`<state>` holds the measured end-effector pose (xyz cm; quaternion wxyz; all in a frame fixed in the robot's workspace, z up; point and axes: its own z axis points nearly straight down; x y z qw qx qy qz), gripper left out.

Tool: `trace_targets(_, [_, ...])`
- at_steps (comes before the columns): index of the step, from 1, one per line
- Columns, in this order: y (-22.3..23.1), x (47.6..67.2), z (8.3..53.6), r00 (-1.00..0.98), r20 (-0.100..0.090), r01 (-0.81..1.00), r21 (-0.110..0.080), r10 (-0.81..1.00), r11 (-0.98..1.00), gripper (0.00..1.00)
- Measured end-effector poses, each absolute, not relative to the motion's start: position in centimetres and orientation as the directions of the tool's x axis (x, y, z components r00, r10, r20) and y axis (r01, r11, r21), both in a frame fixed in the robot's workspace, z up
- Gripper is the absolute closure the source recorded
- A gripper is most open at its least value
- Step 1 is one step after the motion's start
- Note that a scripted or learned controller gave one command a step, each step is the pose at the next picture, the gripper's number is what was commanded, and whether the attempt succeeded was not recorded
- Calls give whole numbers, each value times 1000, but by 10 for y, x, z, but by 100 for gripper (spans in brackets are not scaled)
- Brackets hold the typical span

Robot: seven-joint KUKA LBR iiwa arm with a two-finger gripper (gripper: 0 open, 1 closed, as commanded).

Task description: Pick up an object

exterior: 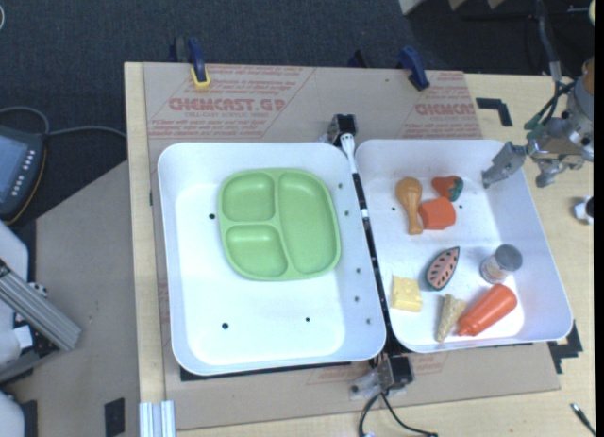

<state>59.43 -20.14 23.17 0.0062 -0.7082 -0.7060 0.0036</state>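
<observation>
Gripper [525, 167] over the right bin's [528, 227] far right corner

You've got the jaws spread with nothing between them; the carrot [489, 309] lies at the bin's near right, the can [501, 263] just behind it.

Dark carpet floor [113, 10] (perhaps blue) surrounds bench [151, 237].

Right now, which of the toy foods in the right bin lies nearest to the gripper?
The strawberry, red with a green top, at the far end of the right bin. It lies closest to the gripper; the carrot and the watermelon slice lie nearer the front.
</observation>
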Motion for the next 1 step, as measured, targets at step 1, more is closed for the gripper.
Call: trace_targets(1, [-201, 597, 239, 0, 0, 1000, 0, 1000, 0, 0])
